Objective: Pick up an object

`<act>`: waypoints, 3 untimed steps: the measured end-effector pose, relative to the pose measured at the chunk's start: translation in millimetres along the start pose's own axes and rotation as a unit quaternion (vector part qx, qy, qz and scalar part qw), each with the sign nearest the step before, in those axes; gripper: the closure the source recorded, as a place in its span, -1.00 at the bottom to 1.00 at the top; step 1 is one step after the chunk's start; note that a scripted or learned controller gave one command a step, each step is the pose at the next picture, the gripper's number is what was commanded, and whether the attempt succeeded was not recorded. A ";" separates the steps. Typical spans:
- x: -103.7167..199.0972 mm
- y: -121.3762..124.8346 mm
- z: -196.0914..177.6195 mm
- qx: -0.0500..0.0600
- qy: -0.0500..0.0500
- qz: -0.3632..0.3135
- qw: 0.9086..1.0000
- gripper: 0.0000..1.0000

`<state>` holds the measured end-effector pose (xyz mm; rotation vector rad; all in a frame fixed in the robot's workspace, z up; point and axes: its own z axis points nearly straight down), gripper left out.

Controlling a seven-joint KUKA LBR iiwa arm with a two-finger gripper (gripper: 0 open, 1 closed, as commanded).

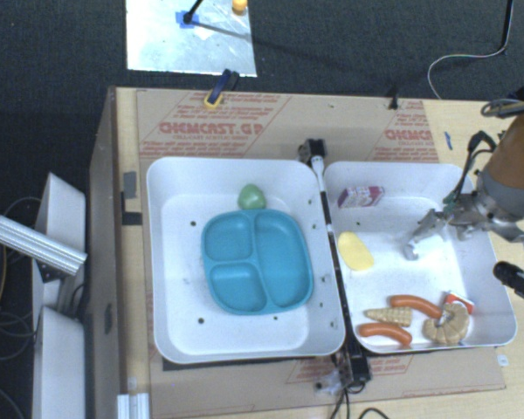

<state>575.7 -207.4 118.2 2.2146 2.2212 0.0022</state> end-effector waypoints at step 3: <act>85.8 -79.5 -35.4 0.002 0.001 0.000 1.000 -1.00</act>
